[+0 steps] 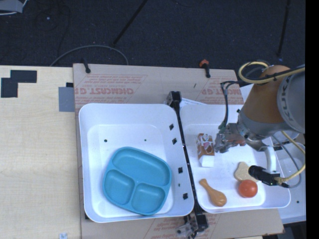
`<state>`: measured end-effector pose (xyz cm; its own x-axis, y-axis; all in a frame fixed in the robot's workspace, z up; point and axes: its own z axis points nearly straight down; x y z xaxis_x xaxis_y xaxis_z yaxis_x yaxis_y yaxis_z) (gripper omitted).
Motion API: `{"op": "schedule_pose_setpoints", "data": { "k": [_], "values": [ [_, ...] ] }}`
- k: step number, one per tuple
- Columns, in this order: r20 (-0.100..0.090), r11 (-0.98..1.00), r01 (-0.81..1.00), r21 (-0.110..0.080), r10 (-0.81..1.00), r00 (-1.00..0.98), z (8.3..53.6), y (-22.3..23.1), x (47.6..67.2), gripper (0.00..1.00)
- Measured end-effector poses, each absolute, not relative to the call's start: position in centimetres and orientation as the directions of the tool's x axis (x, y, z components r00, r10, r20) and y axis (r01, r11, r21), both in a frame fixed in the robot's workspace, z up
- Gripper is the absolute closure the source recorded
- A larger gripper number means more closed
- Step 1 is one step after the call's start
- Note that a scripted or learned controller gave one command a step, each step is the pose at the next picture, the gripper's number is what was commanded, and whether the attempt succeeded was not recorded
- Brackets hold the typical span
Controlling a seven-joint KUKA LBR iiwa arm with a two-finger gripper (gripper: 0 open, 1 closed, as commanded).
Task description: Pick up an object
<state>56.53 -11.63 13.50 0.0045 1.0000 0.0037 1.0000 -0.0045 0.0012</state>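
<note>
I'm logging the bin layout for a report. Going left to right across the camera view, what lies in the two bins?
Blue divided plate in the left bin → brown-and-white block → tan drumstick-shaped toy → red tomato in the right bin.

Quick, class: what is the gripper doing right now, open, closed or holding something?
Gripper: cannot be told; it sits in the right bin beside the small brown-and-white block.
</note>
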Motion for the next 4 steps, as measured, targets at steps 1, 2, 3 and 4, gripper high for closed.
{"op": "schedule_pose_setpoints", "data": {
  "k": [1,2,3,4],
  "values": [
    [0.0,0.002,1.0,0.003,1.0,-0.002,19.5,-11.0,56.7,1.0],
    [-0.001,0.0,1.0,0.002,1.0,0.0,25.2,-12.0,56.6,1.0],
    [0.0,0.0,1.0,-0.002,1.0,0.0,25.5,-12.1,56.6,1.0],
    [0.002,0.003,1.0,-0.004,1.0,-0.003,23.8,-7.1,56.4,1.0]
  ]
}}
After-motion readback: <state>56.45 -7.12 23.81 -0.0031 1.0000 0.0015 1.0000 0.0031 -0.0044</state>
